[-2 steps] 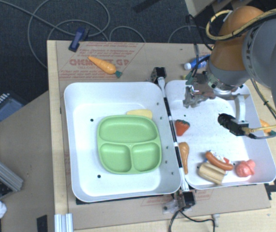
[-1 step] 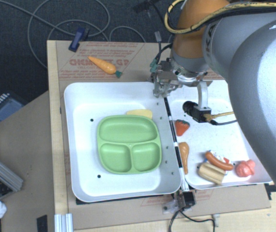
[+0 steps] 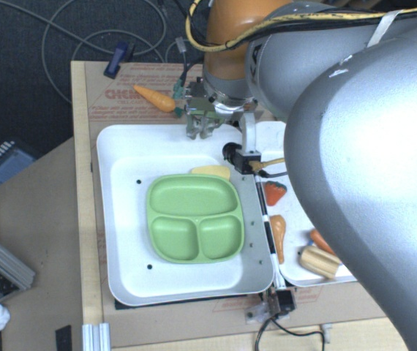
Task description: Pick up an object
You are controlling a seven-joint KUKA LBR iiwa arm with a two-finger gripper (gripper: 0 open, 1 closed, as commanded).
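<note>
My gripper (image 3: 203,126) sits at the far rim of the left bin (image 3: 113,196), just below my orange wrist band (image 3: 241,17). The two fingers (image 3: 194,128) point down toward the bin's far edge. They look close together, with nothing visible between them, but the detail is too small to confirm whether they are spread or pressed; I cannot tell.

Left bin contents:
- A green divided plate (image 3: 194,218) with three compartments lies flat in the middle.
- A pale yellow piece (image 3: 211,171) touches the plate's far edge and is partly tucked behind it.

Outside the bins, an orange carrot (image 3: 155,97) lies on the brown bench surface (image 3: 95,284), just to the left of my gripper and beyond the left bin's far rim. It is not touching my fingers.

Right bin (image 3: 296,275) contents, partly hidden by my arm (image 3: 362,159):
- A red strawberry-like item (image 3: 276,192) lies near the divider.
- An orange piece (image 3: 277,229) lies just in front of it.
- A tan cylinder (image 3: 318,262) lies near the front rim.

A blue clip (image 3: 117,59) rests at the bench's far left corner.
</note>
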